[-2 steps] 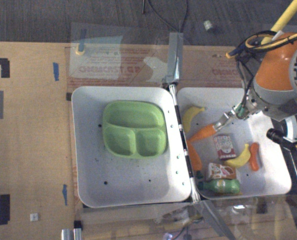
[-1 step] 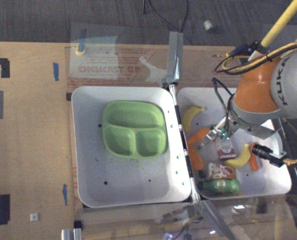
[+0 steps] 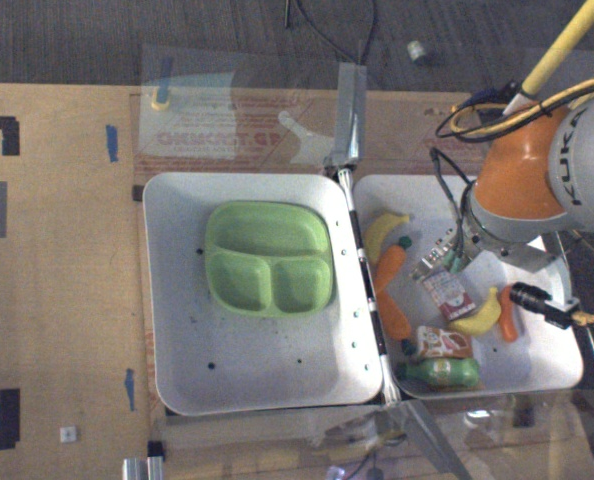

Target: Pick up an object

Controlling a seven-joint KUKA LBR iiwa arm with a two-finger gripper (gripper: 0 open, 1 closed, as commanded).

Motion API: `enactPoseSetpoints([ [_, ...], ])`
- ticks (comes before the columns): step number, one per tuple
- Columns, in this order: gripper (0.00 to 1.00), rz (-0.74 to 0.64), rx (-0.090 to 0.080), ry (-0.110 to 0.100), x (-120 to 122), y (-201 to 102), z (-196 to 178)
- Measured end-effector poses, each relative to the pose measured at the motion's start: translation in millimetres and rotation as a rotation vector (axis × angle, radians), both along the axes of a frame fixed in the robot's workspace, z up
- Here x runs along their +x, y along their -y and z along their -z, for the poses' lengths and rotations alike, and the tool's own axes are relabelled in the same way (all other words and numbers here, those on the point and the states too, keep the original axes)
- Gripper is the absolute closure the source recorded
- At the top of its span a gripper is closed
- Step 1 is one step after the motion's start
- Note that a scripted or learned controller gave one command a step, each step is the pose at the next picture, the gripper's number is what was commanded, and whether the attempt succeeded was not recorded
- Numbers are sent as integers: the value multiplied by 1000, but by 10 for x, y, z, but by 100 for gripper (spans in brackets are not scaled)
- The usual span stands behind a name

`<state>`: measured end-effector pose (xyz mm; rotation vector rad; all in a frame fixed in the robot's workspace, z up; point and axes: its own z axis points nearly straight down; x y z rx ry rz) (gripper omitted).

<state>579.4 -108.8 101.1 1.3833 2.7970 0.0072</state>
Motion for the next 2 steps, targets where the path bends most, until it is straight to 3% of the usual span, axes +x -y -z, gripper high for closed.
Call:
enactPoseSetpoints([
  [1,100,233,6,-16,841,-605,-1359],
  [2,100,316,7,-14,847,-321,-1362],
])
